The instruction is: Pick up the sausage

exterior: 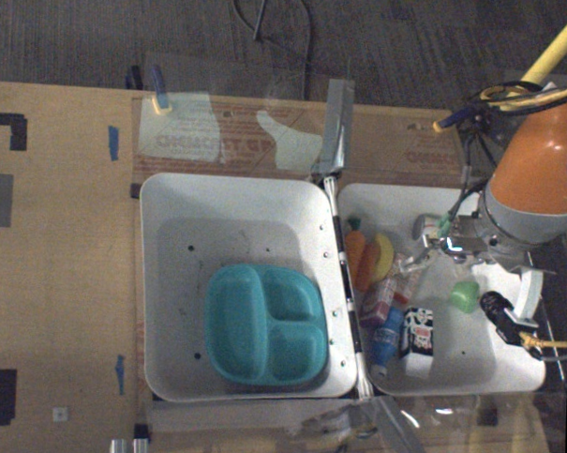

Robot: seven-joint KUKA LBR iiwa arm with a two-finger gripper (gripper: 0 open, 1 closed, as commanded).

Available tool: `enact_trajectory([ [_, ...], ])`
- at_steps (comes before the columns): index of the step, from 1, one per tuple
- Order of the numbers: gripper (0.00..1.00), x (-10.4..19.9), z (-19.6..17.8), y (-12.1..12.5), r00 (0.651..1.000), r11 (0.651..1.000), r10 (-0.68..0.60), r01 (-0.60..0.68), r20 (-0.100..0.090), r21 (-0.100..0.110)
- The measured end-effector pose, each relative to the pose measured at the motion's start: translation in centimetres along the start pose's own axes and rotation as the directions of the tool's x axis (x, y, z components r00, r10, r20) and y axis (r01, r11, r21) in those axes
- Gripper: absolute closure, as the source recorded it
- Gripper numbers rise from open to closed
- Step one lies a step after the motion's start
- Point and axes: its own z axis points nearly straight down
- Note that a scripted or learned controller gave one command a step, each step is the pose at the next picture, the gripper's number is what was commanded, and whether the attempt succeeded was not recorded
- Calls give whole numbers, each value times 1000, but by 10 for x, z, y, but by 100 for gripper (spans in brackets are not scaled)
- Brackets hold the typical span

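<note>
A teal divided plate (265, 324) lies in the left bin (171, 216); the gripper (431, 244) hangs over the cluttered right bin (502, 371).

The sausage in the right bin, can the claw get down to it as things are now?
Probably yes. The sausage lies against the right bin's left wall, uncovered from above, though the carrot, banana and blue bottle crowd it. The claw hovers nearby.

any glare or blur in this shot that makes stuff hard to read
Camera view: soft overall; the items crowded along the right bin's left side blur together, glare whitens its floor, clear plastic sheets above the bins reflect light, and the teal tray reads cleanly.
</note>
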Motion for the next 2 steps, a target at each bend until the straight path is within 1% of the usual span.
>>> enact_trajectory([
  [1,0,-2,99,-31,1000,1000,3,-3,4,-11],
  [2,0,50,12,-41,1000,1000,-10,10,1,-2],
])
